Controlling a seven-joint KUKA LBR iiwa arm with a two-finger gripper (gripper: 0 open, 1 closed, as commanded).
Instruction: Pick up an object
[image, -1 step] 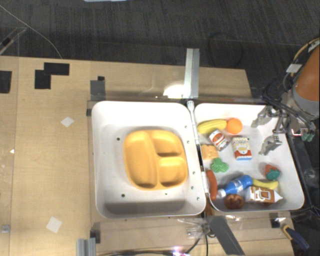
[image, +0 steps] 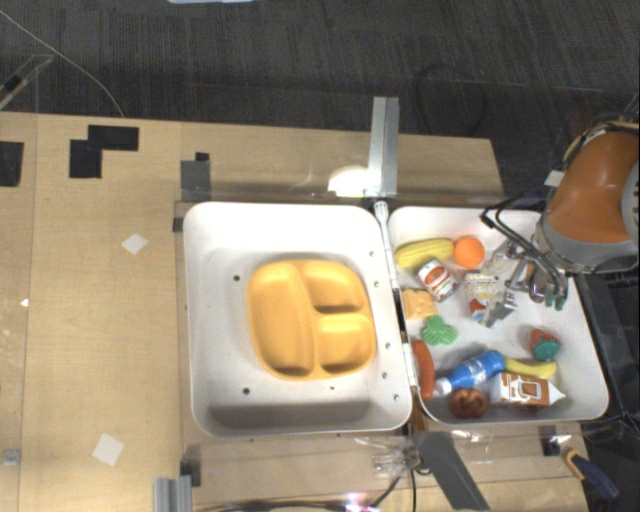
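My gripper hangs low over the upper right part of the right bin, below the orange-banded wrist. Just under and left of it lies a small pale item with red and blue marks; I cannot tell whether the gripper touches it. Nearby are an orange ball, a yellow banana-like piece and a small red and white can. Lower in the bin lie a green piece, a blue bottle, a strawberry and a small carton.
The left bin holds a yellow divided plate. A red sausage lies along the right bin's left wall, with a brown item near its front edge. A metal post stands behind the two bins.
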